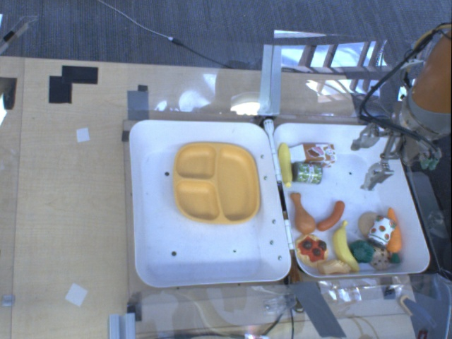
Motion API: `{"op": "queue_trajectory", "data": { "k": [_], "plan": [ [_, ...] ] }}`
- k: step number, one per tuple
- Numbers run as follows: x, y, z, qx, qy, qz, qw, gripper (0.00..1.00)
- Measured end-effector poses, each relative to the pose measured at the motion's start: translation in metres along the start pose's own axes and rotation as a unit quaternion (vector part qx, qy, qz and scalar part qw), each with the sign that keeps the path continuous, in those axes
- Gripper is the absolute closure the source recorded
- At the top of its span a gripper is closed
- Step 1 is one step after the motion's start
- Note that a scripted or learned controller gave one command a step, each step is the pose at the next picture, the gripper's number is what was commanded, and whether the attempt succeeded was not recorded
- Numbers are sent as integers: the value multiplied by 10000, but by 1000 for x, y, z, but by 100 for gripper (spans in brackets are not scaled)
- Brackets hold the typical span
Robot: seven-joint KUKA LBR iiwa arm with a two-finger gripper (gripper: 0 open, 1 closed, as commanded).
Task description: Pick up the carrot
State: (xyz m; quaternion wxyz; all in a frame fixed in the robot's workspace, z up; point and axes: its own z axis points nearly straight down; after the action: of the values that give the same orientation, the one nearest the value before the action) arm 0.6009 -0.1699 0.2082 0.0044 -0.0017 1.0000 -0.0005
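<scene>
Down at the right bin's (417,221) near corner lies the carrot (394,236), wedged beside crowded toy food, while farther back the pincer (378,167) hovers empty, fingers apart: approach stage, needing a careful descent toward that corner.

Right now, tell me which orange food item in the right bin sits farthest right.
The carrot, by the right bin's right wall beside the white spotted toy. The sausage and the drumstick both lie farther left, mid-bin.

Toys (381,229) crowding carrot (395,239)
</scene>
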Motion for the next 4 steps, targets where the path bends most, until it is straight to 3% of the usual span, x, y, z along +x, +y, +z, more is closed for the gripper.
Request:
{"op": "queue_trajectory", "data": {
  "k": [1, 2, 3, 4],
  "plan": [
    [23, -36, 78, -3, 29, 694, 9976, 0],
    [8, -35, 119, 4, -15, 1833, 9830, 0],
    [81, -36, 118, 7, -26, 1824, 9832, 0],
    [77, -35, 104, 15, -82, 1787, 9839, 100]
  ]
}}
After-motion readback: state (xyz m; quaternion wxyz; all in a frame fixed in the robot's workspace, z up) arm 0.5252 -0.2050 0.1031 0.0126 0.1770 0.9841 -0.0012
